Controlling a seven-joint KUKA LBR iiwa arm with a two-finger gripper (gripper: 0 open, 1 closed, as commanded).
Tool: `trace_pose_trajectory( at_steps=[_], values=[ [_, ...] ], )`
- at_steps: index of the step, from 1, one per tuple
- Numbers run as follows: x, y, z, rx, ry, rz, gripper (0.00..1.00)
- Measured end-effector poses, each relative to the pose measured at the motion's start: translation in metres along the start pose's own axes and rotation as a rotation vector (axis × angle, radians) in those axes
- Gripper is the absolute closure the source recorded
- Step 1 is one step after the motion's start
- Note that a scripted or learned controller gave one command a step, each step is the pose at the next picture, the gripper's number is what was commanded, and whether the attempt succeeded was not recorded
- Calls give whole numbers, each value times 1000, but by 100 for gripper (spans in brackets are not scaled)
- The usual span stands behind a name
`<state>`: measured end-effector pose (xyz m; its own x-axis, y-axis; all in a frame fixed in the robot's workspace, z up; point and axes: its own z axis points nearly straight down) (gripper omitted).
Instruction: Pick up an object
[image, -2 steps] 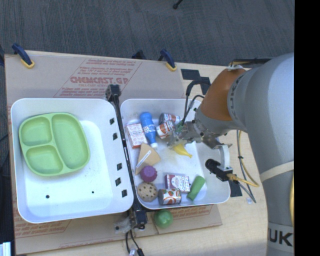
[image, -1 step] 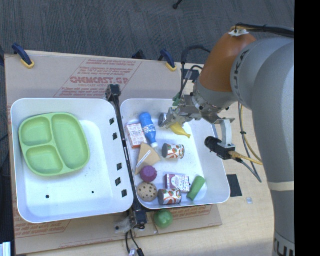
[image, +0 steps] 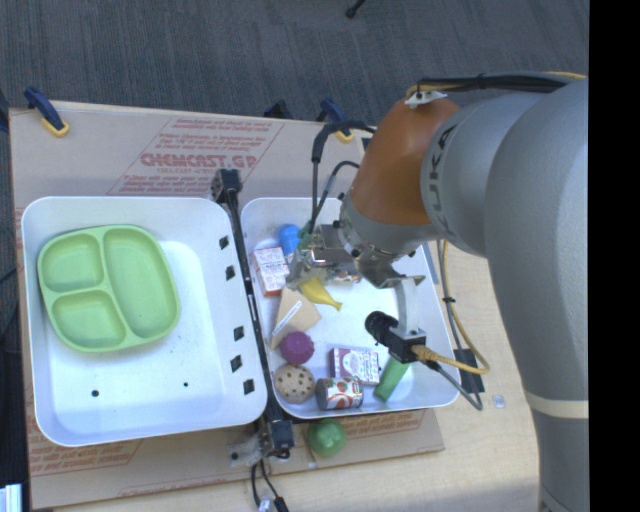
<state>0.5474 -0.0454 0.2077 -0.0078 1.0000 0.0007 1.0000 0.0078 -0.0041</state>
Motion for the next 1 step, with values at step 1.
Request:
trace_pose_trajectory(
  at_steps=[1],
  values=[
    [-34, -70, -13, -1, -2, 1, 100]
  ],
)
